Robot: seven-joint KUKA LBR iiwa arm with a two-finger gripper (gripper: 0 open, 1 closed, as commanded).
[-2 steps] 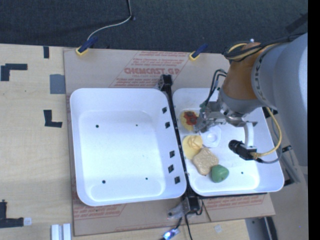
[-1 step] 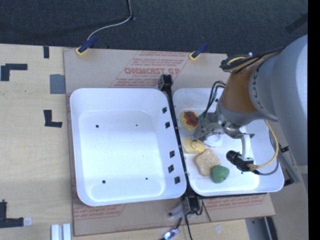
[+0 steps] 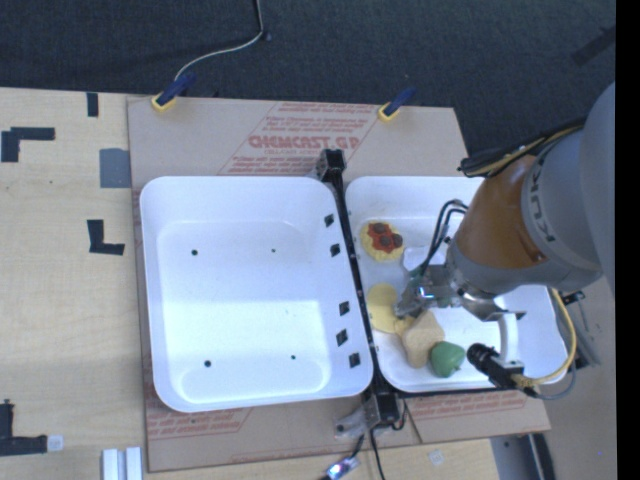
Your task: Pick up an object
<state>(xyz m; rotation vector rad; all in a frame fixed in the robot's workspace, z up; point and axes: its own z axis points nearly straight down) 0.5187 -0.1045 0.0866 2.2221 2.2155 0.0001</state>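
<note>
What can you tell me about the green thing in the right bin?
The green thing is a small, rounded lump, matte and even in colour, like a toy or soft piece; its material is unclear. It lies on the floor of the right bin near that bin's front edge. A tan block sits against its upper left side, seemingly touching. A black part of the arm lies just to its right. The end effector is above and left of it, over the yellow pieces, not on it.

A robotics lab test bench: to my gripper's (image 3: 412, 303) left, two white bins (image 3: 160, 268) clipped onto a cardboard sheet (image 3: 290, 138); beyond it, a cable (image 3: 250, 28) trails over dark carpet (image 3: 100, 28).
</note>
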